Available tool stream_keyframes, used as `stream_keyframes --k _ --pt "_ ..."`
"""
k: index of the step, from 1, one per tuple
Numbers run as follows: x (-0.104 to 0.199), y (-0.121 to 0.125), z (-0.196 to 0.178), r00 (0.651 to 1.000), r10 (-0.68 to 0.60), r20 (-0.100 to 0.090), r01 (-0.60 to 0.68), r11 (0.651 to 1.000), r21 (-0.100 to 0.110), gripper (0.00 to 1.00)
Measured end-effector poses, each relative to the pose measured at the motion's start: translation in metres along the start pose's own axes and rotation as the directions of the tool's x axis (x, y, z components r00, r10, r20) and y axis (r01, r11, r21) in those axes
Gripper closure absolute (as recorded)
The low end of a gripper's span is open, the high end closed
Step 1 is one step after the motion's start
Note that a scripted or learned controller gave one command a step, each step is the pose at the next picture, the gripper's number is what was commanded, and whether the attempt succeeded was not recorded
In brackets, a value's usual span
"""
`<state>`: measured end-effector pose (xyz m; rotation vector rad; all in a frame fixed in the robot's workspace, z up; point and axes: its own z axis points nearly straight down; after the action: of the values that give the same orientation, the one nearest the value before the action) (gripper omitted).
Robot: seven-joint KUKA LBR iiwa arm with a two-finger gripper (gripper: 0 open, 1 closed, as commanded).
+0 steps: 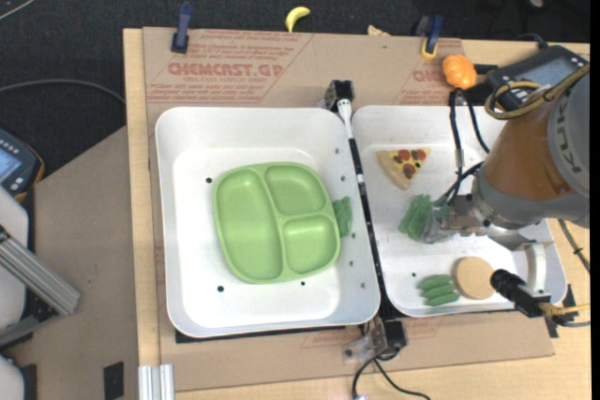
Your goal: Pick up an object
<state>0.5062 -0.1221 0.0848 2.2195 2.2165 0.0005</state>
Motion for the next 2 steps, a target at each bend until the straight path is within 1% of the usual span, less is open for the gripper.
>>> stream_keyframes --k 1,2 --pt "-0.009 0.002 -0.083 1.000 -0.002 0.000 0.002 1.000 -0.005 1.00" --pt "0.086 -0.028 -0.101 1.000 -0.011 -0.008 0.011 1.000 0.006 1.00"
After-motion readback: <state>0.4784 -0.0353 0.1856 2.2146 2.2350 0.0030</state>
